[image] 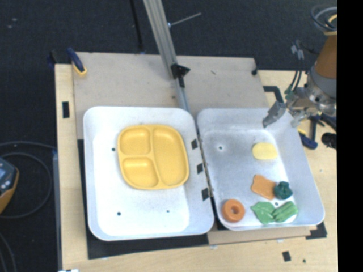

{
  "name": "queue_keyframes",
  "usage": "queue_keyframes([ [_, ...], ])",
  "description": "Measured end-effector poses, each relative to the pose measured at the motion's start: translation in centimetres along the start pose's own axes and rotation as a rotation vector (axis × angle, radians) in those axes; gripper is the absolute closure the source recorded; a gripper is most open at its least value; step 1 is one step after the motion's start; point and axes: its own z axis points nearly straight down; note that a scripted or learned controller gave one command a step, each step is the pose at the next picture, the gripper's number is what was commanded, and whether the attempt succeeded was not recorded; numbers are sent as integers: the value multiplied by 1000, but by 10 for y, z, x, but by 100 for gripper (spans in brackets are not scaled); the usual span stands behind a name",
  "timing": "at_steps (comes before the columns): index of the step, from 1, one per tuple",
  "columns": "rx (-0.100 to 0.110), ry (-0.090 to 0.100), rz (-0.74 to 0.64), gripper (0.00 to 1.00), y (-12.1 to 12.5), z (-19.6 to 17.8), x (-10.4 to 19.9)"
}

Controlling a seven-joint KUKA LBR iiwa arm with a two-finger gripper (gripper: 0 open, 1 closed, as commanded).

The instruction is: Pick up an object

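Gripper point(285, 114) hung at the far right edge of the right bin point(227, 130), its two fingers spread apart with nothing between them. No object had been lifted, so the pick appeared not yet begun. Nearest candidate was the pale yellow piece point(265, 151), lying just inside the bin below the fingers. Toward the near right corner lay the orange block point(262, 186), the dark green lump point(282, 190) touching it, the green leafy piece point(274, 212) and the orange ring point(233, 210). Left bin point(102, 152) carried a yellow divided plate point(153, 156). Approach, closing and lifting all remained.
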Motion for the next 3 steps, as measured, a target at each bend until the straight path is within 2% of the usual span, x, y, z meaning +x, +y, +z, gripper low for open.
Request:
queue_keyframes([
  [2,3,0,-2,0,4,107,15],
  [3,1,-2,-3,0,4,117,14],
])
